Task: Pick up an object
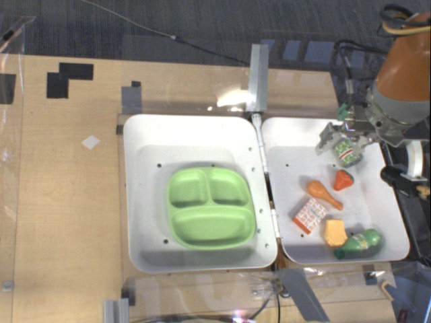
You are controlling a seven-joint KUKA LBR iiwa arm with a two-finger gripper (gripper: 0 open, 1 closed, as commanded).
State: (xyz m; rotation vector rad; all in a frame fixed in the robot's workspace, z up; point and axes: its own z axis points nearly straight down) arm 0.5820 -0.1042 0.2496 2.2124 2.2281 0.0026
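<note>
- The gripper [345,140] sits low over the far right part of the right bin [289,247], below the grey wrist and orange band of the arm [404,66]; its metal fingers splay out to the left and right above a small can [348,153], and how wide they stand, or whether they close on anything, I cannot tell from this slant.
- The can — white with a green and red label — lies just under the gripper, near the bin's far edge; it looks like the likely target, though whether the fingers touch it is unclear.
- Just toward the near side of the can lies a small red strawberry [343,180]; beside that, to the left, an orange drumstick-shaped toy [324,194] lies at an angle.
- Nearer the front are a red and white packet [309,215], a yellow block [335,232] touching a green bottle [359,241] on its side.
- The left bin [145,180] holds a green divided plate [211,206], well apart from the arm.
- As for progress, nothing appears lifted; every object seems to rest on the bin floor; I judge the try to be at the reach-and-close stage, with a secure hold and the lift left to do — the slick round can could slip sideways.
</note>
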